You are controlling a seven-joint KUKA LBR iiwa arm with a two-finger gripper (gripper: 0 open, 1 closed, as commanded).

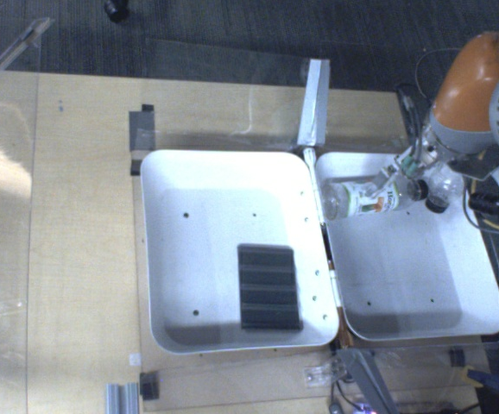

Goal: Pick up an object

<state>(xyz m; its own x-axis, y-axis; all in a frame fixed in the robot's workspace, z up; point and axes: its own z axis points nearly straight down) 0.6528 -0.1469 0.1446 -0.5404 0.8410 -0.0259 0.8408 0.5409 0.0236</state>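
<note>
Glare and translucent parts blur the gripper over the right bin, so I cannot tell whether it grips anything. Just beside it a clear bottle lies at the bin's far left corner, outline faint; a black ridged block rests in the left bin.

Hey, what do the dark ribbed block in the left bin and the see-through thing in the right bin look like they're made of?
The dark ribbed block looks like matte black rubber or foam, maybe plastic: no shine, with soft ridges across it. The see-through thing looks like clear glossy plastic, probably a bottle lying on its side with a label; the white bin shows through it. Glass can't be ruled out.
</note>
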